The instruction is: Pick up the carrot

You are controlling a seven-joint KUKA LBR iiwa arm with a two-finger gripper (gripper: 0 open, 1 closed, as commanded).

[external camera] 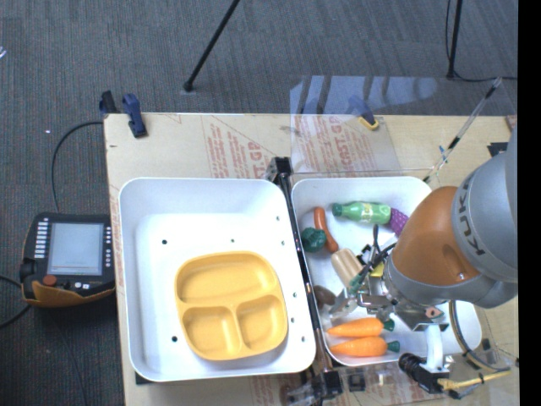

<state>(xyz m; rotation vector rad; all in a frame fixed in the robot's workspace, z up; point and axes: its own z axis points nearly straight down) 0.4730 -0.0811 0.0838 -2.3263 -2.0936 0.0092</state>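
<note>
One reversed "KU" marks the arm (pixel 473 227) above two carrots (pixel 362 337).

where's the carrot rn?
Two carrots lie side by side at the near edge of the right bin, below the gripper and right of the yellow tray in the left bin.

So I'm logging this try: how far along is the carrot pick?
Done: the arm has reached into the right bin, and the gripper hangs just above the carrots. In hand: nothing that I can see. Left: both carrots, upper and lower, lie on the bin floor, so grasp and lift remain.
</note>
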